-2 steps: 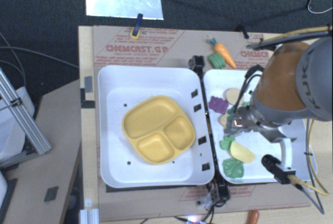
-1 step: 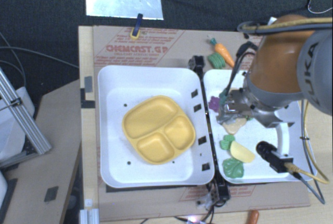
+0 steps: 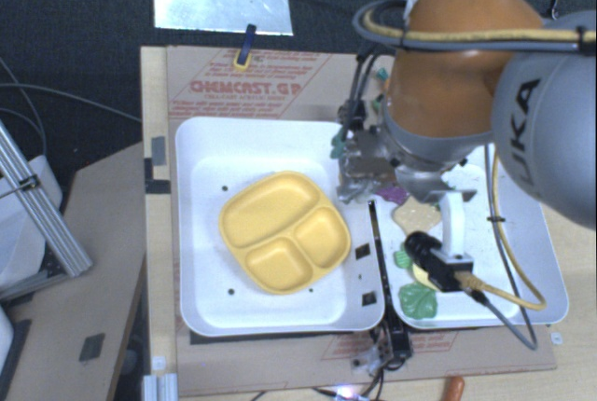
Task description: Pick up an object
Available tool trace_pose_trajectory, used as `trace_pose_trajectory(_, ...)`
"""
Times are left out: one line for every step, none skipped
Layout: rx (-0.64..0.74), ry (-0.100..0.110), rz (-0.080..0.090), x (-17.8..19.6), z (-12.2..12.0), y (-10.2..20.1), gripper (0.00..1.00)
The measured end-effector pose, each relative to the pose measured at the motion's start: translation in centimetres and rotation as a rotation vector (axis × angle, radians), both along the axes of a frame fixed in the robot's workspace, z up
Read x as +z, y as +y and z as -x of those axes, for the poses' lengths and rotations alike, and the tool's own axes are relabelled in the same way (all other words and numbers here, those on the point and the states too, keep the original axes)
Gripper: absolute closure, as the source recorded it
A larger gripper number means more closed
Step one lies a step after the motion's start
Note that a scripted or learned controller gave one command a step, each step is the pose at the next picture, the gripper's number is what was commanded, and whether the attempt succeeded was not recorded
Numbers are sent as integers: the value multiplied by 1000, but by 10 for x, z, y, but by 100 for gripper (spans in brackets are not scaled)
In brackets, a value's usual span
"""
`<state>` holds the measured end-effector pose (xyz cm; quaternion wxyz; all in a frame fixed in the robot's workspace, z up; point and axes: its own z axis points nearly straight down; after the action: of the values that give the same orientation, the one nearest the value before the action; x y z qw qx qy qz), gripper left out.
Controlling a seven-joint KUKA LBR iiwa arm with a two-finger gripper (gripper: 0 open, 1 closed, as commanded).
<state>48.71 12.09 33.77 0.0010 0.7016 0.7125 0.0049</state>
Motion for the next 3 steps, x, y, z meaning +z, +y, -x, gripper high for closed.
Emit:
trace_pose_trajectory(-5, 4, 5, 8, -1, -6, 100)
trace_pose_trajectory(2, 3, 5, 18, -1, -6, 100)
trace_pose_trajectory(-11, 15, 8, -136, -54, 24, 100)
